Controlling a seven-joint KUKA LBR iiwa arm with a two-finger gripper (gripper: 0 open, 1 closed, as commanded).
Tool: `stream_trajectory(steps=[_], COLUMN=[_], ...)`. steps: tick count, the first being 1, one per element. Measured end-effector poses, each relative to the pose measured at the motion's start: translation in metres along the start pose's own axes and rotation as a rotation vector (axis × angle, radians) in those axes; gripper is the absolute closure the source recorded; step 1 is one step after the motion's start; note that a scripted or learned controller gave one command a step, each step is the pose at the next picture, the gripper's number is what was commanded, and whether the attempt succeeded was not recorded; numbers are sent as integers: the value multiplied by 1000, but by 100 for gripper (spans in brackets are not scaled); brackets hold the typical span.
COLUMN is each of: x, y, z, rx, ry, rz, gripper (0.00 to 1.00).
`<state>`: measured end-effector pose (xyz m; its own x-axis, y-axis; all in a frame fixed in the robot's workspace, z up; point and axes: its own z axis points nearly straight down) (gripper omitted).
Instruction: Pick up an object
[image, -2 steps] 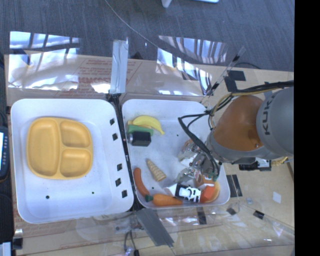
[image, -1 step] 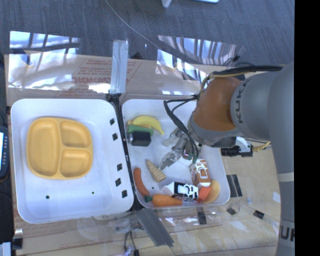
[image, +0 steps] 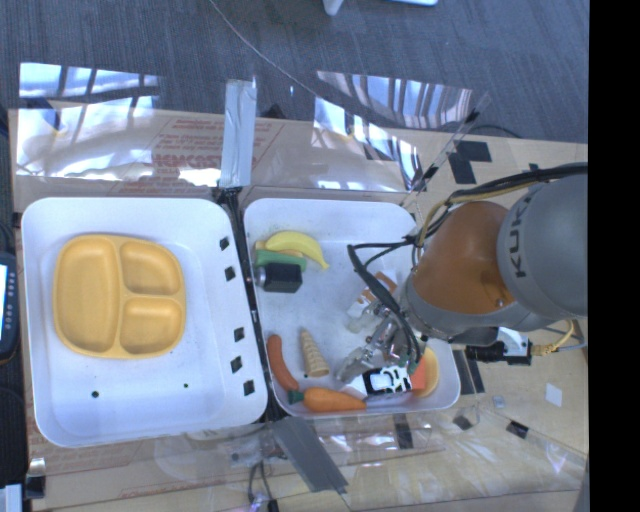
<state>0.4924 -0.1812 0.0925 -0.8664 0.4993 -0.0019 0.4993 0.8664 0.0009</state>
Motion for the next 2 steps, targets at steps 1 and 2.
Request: stream_trajectory(steps=[1,2], x=[-1,3], y=[2,48], z=[-10,-173], rx=[-1,-5], ry=[-2,-14], rz=[-6,142], gripper=[100,100])
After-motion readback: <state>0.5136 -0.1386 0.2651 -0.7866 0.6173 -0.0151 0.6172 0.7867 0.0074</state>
